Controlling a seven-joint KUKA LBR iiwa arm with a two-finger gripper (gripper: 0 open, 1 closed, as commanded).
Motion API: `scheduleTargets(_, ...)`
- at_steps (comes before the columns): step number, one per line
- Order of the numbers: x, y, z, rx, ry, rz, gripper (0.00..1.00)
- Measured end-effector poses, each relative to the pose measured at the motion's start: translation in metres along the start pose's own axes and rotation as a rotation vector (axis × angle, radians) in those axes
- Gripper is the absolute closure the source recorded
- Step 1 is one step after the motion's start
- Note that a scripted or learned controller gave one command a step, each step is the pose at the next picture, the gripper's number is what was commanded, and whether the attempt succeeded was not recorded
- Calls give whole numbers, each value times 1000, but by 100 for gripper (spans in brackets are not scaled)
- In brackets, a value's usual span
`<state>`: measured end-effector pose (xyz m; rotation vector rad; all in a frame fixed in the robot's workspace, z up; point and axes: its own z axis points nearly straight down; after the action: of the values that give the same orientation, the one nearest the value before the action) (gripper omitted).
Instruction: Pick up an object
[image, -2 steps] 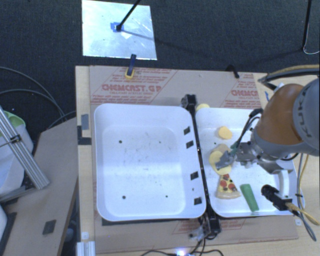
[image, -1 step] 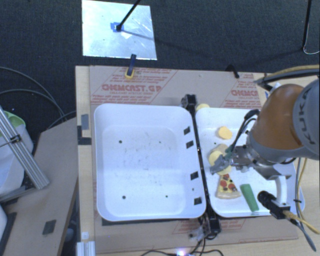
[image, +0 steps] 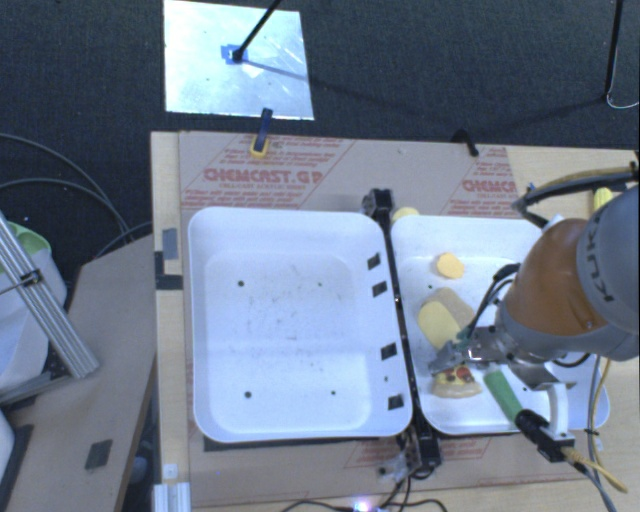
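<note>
My gripper (image: 450, 358) hangs low over the right bin (image: 470, 232), near its front left part. Its fingertips sit just above a small pizza-slice toy (image: 460, 382) with red dots. A pale yellow block (image: 437, 321) lies just behind the fingers, with a tan piece (image: 450, 299) beside it. A small yellow-orange round piece (image: 449, 266) lies further back in the same bin. A green stick-shaped object (image: 502, 392) lies to the right of the pizza slice, partly under the arm. Nothing shows between the fingers.
The left bin (image: 295, 320) stands beside the right one, with a black hinged divider (image: 392, 310) between them. A small yellow object (image: 405, 213) rests at the back rim of the right bin. The arm's orange band (image: 550, 280) covers the right bin's right half.
</note>
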<state>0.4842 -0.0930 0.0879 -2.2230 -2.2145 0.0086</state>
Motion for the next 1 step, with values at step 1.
scheduleTargets(1,3,4,-16,-11,2,-5,100)
